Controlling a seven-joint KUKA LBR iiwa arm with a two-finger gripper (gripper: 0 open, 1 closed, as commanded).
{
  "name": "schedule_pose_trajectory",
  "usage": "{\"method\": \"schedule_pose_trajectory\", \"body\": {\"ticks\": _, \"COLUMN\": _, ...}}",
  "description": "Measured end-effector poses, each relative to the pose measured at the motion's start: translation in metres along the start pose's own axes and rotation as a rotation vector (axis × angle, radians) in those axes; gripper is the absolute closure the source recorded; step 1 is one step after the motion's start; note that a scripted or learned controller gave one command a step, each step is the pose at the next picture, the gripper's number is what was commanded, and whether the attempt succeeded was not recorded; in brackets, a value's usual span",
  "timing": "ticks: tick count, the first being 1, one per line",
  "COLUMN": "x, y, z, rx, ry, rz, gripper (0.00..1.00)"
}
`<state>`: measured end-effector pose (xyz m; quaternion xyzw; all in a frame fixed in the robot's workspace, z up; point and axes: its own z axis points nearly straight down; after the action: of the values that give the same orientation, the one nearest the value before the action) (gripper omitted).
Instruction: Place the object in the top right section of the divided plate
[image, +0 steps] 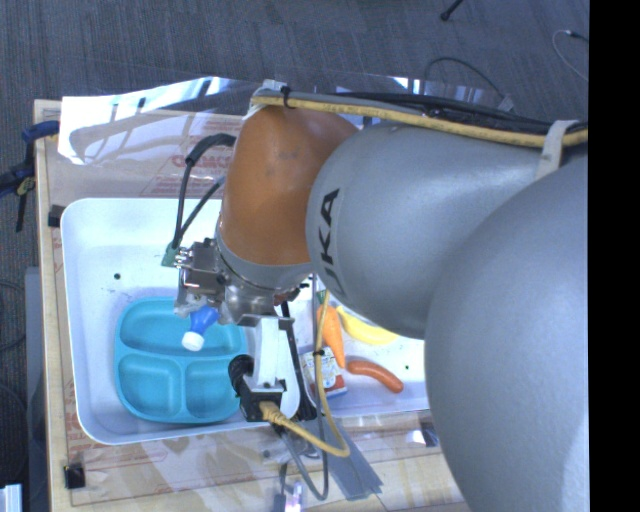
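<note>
A blue divided plate (165, 385) lies in the left white bin (90, 300), toward its front. My gripper (203, 312) hangs over the plate's upper right part, below the orange wrist band. A small blue object with a white cap (197, 330) sticks out tilted from between the fingers, cap pointing down-left, just above the plate's top section. The gripper is shut on it. The arm's bulk hides the plate's right edge and much of the bin behind it.
The right bin (405, 400) holds an orange carrot (333, 340), a yellow banana-like piece (368, 332), a red-orange sausage shape (377, 375) and a small labelled item (325, 372). Cables (300, 435) trail over the front rim. The grey arm covers the right half.
</note>
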<state>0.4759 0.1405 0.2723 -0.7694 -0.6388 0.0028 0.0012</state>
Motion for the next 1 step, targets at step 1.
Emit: {"method": "schedule_pose_trajectory", "body": {"ticks": 1, "x": -0.0201, "y": 0.0538, "z": -0.0129, "rx": -0.003, "ry": 0.002, "rz": -0.032, "gripper": 1.00}}
